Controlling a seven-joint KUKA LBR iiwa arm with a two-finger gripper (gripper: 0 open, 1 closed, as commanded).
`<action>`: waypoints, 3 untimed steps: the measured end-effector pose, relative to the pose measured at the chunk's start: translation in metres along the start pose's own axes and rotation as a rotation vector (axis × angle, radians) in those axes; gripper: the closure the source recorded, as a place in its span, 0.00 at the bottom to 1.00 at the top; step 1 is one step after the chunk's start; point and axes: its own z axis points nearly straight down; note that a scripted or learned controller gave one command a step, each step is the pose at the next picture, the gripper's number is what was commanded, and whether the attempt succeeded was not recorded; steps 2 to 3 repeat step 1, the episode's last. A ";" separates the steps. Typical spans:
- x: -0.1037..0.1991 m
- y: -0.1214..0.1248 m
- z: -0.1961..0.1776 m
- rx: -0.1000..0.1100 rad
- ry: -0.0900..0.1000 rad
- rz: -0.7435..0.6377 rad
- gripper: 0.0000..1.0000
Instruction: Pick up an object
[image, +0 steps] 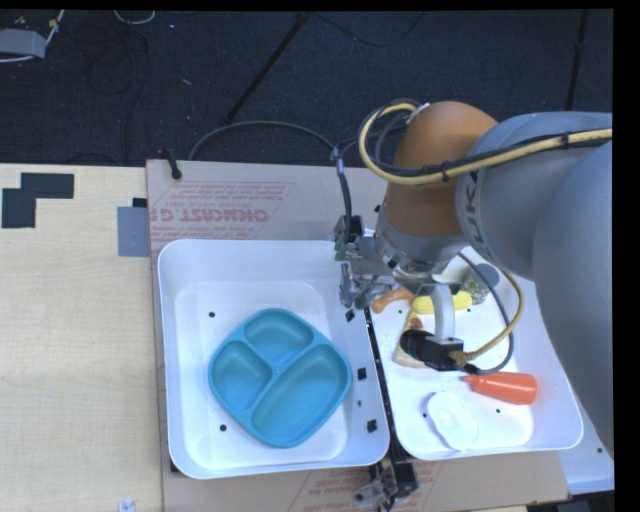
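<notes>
Beneath me lies a brown cardboard sheet (230, 205) printed with red lettering, spread on a pale wooden bench (70, 380). Left of the cardboard, black angular patches (45, 185) and a grey patch (131, 230) mark the wood. Beyond the cardboard's far edge I see dark carpet (150, 90), crossed by thin cables (260, 123).

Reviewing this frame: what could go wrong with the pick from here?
1. The gripper hangs over the left bin's right rim, so a descent may strike the rim instead of an object.
2. The blue plate is wide and shallow, so it is probably hard to pinch.
3. The orange tool and white disc lie close together, so a grasp could nudge either.
</notes>
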 end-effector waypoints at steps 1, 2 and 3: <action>0.047 0.002 0.001 -0.001 -0.001 0.001 1.00; 0.047 0.002 0.001 -0.001 -0.001 0.001 1.00; 0.047 0.002 0.001 -0.001 -0.001 0.001 1.00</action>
